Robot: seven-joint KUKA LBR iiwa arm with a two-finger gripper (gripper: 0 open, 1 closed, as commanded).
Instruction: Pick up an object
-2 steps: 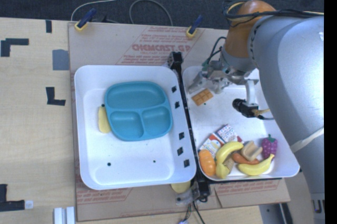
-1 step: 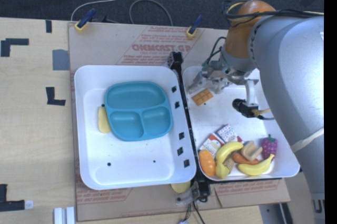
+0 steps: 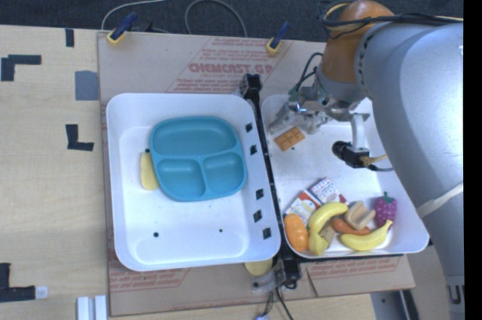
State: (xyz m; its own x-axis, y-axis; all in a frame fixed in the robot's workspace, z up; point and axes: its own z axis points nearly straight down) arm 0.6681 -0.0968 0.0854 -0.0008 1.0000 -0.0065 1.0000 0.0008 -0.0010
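Note:
My gripper hangs low over the far left corner of the right bin. A small tan waffle-like piece lies on the bin floor directly below and in front of the gripper; whether the two touch cannot be made out. At the near end of that bin is a pile of toy food: two bananas, an orange, purple grapes, a carrot-like piece and a small red and white carton. The pile is well clear of the gripper.
The left bin holds a blue divided plate with a yellow item tucked against its left side. The black divider between the bins runs just left of the gripper. The grey arm covers the right bin's far right side.

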